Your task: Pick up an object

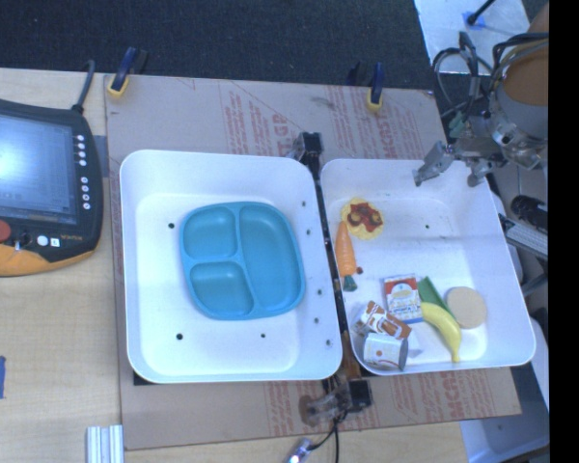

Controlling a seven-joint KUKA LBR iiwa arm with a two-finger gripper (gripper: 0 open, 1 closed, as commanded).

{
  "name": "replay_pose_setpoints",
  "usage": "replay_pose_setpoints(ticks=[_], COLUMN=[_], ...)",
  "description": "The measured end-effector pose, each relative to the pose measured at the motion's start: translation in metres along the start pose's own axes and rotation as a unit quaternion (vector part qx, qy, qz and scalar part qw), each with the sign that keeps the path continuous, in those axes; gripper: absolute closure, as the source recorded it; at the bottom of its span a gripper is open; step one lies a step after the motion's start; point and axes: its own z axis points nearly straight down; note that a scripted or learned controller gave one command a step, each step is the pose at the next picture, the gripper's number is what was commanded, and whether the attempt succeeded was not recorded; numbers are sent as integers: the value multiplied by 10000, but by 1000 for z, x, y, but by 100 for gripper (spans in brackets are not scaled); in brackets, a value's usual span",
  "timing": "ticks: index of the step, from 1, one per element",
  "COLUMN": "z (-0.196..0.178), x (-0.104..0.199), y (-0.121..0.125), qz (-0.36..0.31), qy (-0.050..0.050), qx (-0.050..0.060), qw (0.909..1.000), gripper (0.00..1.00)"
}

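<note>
Well, gripper (454, 170) spread and unladen over right bin's (482, 222) far edge | banana (443, 327) lies near corner, touching biscuit (466, 307) | best descend centred on it, fingers straddling its narrow width.

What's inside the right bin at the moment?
The right bin holds a carrot, a small pizza, a banana, a round cracker, a juice carton and a can. Whatever lies under that cluster is covered.
</note>
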Motion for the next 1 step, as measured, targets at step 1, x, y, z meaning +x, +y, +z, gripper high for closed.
replay_pose_setpoints(ticks=[1], z=[91], x=[41], y=[-95], qz=[2], qy=[0], qx=[12], qw=[10000], gripper=[0])
